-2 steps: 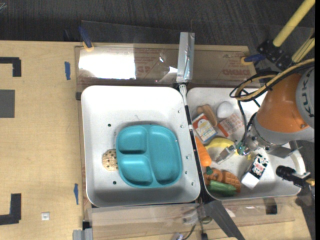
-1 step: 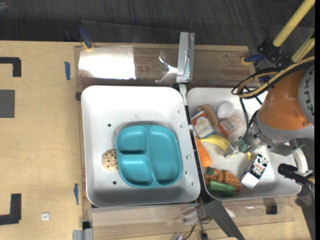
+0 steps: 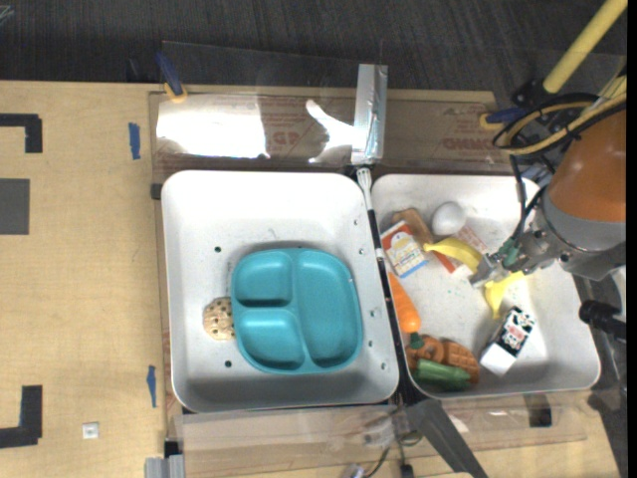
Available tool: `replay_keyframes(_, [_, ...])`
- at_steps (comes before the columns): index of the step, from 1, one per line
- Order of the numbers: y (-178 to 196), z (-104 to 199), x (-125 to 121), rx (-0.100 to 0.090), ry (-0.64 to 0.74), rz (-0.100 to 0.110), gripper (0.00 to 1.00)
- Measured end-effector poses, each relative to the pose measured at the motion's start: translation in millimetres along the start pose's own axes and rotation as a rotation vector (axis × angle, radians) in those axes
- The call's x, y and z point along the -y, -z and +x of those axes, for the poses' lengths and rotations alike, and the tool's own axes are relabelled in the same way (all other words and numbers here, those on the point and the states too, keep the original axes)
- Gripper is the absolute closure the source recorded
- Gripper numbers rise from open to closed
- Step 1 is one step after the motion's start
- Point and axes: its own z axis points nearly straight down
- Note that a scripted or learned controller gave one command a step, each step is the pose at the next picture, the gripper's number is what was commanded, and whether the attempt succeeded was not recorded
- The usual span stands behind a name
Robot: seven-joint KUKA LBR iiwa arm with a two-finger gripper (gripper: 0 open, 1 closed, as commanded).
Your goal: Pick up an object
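Just left of the gripper (image 3: pixel 490 270) lies the banana (image 3: pixel 456 254); its grip I cannot tell; approach seems underway; next, descend squarely.

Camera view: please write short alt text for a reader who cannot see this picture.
A grey robot arm reaches from the right into the right bin, its gripper just above a banana among small toys. The left bin holds a teal divided plate with a cookie touching its left edge.
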Motion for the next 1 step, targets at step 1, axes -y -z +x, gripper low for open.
replay_keyframes(1, [17.4, 70.5, -34.1, -0.002, -0.190, 0.002, 1.00])
